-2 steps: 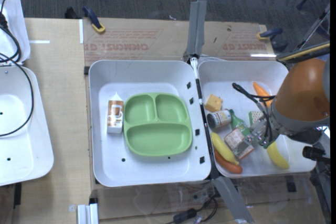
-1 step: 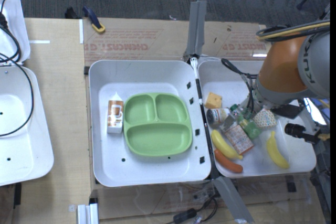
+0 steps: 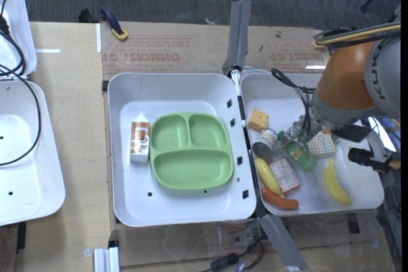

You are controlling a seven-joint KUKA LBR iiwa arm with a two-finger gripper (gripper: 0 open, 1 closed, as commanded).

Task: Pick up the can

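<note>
The can (image 3: 264, 144) lies on its side in the right bin (image 3: 357, 204), near that bin's left wall, with its dark end toward the front. It sits between a yellow cheese block (image 3: 258, 119) behind it and a banana (image 3: 268, 175) in front. My gripper (image 3: 298, 132) hangs under the orange wrist, low over the clutter just right of the can and above a green bottle (image 3: 301, 155). I see nothing held in it.
Also in the right bin are a pink packet (image 3: 284, 175), a red sausage (image 3: 279, 201), a second banana (image 3: 335, 183) and a small patterned box (image 3: 322, 143). The left bin (image 3: 121, 200) holds a green divided plate (image 3: 191, 151) and a small carton (image 3: 139, 141).
</note>
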